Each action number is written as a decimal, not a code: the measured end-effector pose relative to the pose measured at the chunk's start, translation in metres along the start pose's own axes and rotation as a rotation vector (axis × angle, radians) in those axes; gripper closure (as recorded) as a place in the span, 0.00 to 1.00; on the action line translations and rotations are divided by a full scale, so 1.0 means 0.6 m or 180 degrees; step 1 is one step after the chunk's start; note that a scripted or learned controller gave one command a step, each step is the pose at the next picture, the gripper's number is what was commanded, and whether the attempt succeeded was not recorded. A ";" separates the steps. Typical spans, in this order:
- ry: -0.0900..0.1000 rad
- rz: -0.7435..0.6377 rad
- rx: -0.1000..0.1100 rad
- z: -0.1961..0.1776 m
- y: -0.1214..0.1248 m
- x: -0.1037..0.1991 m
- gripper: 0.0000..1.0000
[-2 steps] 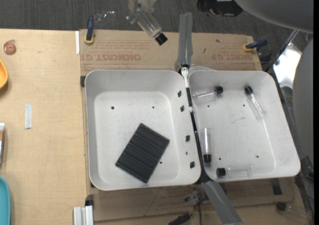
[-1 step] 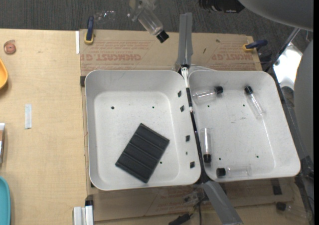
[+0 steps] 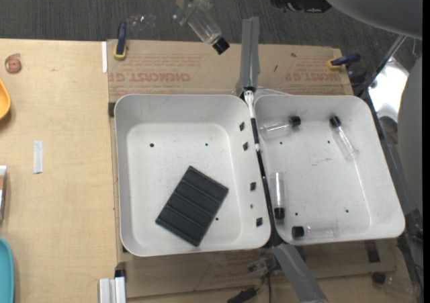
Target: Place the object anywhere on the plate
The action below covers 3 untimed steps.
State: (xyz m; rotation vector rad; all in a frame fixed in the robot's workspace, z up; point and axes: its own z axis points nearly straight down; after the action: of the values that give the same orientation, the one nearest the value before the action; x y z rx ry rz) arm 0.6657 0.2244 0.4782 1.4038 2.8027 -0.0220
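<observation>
Camera view: 4 clear tubes (image 3: 277,194) in right bin (image 3: 376,160), plate (image 3: 193,205) in left bin (image 3: 134,160).

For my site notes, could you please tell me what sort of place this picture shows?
Most likely a robotics lab test bench. Two white bins sit side by side on cardboard clamped to a wooden bench; the right one holds clear vials, the left a ribbed black plate.

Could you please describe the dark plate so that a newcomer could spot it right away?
Look at the left bin of the two white bins. In its lower middle lies the plate, a flat black ribbed rectangle turned at a slant. The right bin holds clear tubes with black caps, so the plate is the one dark, flat thing.
</observation>
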 end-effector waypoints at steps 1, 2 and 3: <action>-0.0006 0.0003 0.0006 -0.012 0.001 -0.002 1.00; -0.0011 0.0005 0.0012 -0.024 0.002 -0.003 1.00; -0.0017 0.0006 0.0019 -0.036 0.004 -0.005 1.00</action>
State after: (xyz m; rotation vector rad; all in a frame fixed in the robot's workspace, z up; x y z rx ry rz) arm 0.6691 0.2237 0.4996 1.4055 2.7992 -0.0339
